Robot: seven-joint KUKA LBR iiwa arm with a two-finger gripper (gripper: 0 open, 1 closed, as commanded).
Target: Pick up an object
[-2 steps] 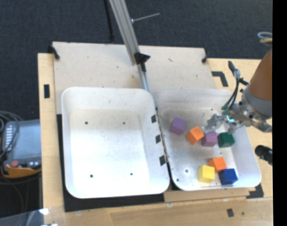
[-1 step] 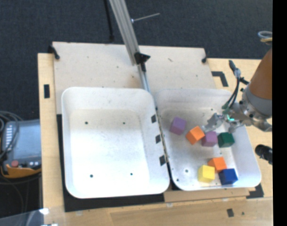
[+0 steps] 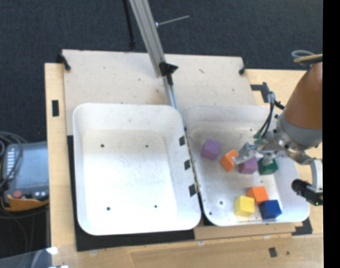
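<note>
- A grey arm with an orange band (image 3: 306, 96) reaches in from the right over the right-hand bin (image 3: 214, 119), its gripper (image 3: 252, 151) low above the bin floor amid a cluster of small blocks.
- Whether the fingers are spread or closed cannot be told; the metal parts blur into the blocks beneath them, and no block is clearly seen between them.
- A purple block (image 3: 248, 165) sits directly under the gripper, partly covered by it; it is a compact cube with no clear long axis, its visible faces turned slightly off the bin's edges.
- Touching or just beside it on the left lies an orange block (image 3: 229, 160), tilted so one corner points toward the left bin.
- A dark green block (image 3: 268, 167) lies just to the right of the purple one, half hidden by the wrist.
- A second, lighter purple block (image 3: 211, 148) stands apart, toward the bin's divider.
- Near the front edge of the same bin, three blocks huddle together: a yellow block (image 3: 244, 205), a blue block (image 3: 270, 209) and a second orange block (image 3: 259, 193) just behind them.
- The left-hand bin (image 3: 83, 149) shows a speckled white floor.
- A slanted aluminium rail (image 3: 149, 32) rises from behind the bins, and a grey handheld controller (image 3: 22, 172) lies off the bench to the left.
</note>
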